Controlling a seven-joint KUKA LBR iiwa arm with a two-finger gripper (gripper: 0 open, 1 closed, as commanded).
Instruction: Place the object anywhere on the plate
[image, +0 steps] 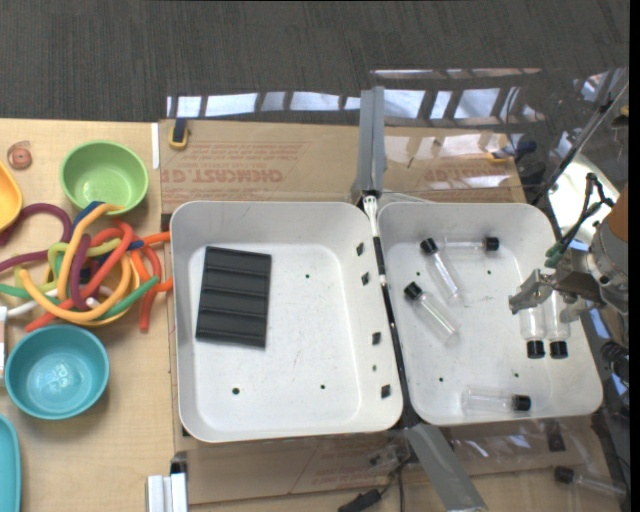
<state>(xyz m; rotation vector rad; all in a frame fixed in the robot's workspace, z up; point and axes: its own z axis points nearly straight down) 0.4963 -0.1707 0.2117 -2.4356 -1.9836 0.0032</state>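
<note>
We locate the end effector (545, 292) at the right edge of the right bin (480, 405), reaching in from the right. Directly below it two clear vials (545, 330) with black caps lie side by side on the bin floor. Whether either vial sits between the gripping parts cannot be determined from this angle, so we record the end effector's state as unknown and claim no grasp.

Three further capped vials rest in the same bin: one near the top (462, 244), one toward the middle (428, 308) and one near the bottom rim (495, 402). The left bin (290, 425) holds a black ribbed slab (234, 297) in its left half; we take this to be the plate, though that is our judgement only.

We judge the current step to be pick-up of one vial, with placement not yet done. The next move calls for confirming a secure grip on a single vial, lifting clear of its neighbour, crossing the divider (378, 290) between the bins, and lowering onto the slab. The vials are smooth and round, so slipping and rolling are the probable risks.
</note>
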